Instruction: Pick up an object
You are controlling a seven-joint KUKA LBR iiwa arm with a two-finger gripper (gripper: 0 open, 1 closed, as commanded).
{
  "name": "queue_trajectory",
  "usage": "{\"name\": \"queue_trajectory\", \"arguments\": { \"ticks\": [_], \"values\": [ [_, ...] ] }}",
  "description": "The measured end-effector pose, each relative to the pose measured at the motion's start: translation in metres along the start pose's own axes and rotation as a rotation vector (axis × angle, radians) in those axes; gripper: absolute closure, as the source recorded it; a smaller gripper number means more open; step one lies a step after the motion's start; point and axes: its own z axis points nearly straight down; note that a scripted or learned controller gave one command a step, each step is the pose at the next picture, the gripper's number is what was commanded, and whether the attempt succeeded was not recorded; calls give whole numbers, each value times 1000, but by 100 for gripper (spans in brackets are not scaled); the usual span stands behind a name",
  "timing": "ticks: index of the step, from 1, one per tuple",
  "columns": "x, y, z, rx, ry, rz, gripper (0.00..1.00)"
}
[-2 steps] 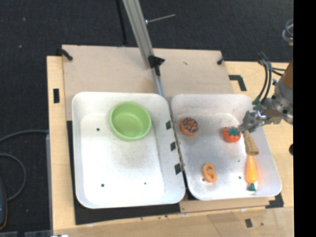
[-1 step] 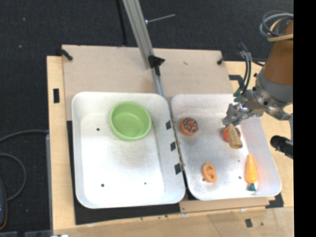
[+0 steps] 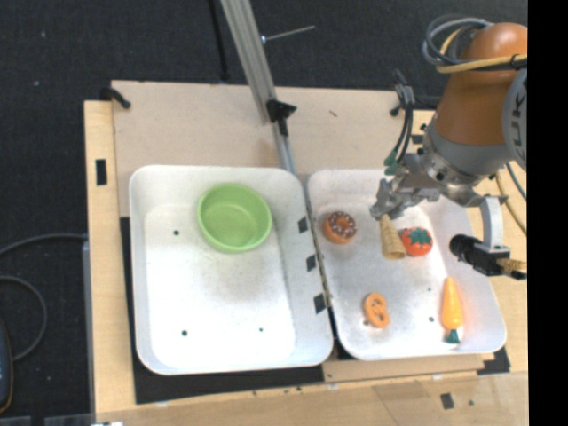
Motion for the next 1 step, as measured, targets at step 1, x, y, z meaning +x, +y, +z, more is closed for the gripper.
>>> {"name": "queue_trajectory", "arguments": {
  "ticks": [1],
  "values": [
    [45, 23, 16, 0, 0, 0, 100]
  ]
}}
